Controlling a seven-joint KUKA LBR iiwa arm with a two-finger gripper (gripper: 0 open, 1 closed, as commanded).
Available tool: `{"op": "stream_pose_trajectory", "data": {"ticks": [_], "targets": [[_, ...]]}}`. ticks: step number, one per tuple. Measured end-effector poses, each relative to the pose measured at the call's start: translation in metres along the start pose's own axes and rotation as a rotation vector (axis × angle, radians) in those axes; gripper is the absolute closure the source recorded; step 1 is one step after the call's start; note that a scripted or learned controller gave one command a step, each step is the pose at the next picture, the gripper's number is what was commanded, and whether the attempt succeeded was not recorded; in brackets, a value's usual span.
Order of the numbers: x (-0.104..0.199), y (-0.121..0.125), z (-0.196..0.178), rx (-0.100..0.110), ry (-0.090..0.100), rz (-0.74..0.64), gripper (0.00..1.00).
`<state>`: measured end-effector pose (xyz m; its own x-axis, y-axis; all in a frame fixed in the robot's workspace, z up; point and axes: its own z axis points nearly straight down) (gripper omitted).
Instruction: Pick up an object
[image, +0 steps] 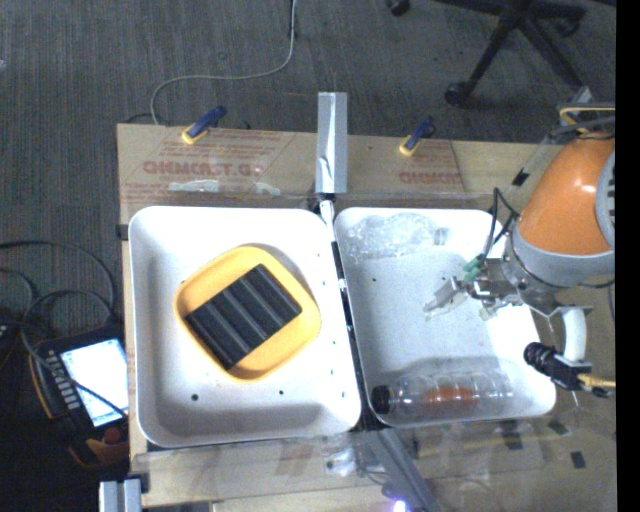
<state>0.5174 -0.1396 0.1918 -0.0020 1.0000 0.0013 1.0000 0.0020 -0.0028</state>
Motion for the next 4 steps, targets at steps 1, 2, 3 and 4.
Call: {"op": "stream_pose_trajectory", "data": {"ticks": [1, 2, 3, 4], "targets": [[0.003, -0.033, -0.097, -0.003, -0.003, 0.068, 0.0], [-0.014, -0.033, -0.116, -0.002, -0.002, 0.104, 0.0], [0.043, -0.034, -0.038, 0.0, -0.001, 0.06, 0.0], [0.122, -0.033, 0.009, 0.002, -0.001, 0.069, 0.0]]}}
